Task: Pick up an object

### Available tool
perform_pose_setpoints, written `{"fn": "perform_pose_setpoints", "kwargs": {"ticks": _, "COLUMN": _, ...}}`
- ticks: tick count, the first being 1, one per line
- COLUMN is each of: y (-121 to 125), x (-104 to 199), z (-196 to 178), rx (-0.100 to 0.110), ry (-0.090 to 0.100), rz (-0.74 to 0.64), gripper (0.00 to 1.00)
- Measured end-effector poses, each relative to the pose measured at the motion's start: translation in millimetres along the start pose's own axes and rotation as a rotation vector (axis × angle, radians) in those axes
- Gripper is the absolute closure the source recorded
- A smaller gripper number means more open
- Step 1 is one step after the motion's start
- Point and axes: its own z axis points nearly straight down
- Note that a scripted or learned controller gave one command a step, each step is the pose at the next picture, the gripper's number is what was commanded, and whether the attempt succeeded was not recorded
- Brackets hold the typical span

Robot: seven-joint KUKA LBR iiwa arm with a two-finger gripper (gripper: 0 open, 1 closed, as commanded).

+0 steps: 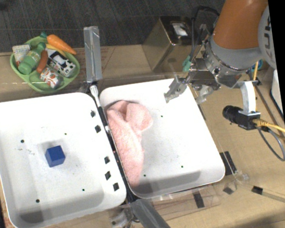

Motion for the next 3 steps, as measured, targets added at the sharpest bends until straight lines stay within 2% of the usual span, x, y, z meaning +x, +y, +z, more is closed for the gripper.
{"fn": "perform_pose_setpoints", "kwargs": {"ticks": 1, "y": 40, "x": 32, "z": 131, "rx": 0.004, "ry": 0.001, "rz": -0.130, "gripper": 0.00}}
{"fn": "perform_pose_setpoints", "kwargs": {"ticks": 2, "y": 90, "x": 26, "z": 235, "rx": 0.001, "ry": 0.001, "rz": -0.171, "gripper": 0.00}}
{"fn": "perform_pose_setpoints", "kwargs": {"ticks": 3, "y": 90, "x": 26, "z": 225, "rx": 0.003, "ry": 0.000, "rz": -0.174, "gripper": 1.00}}
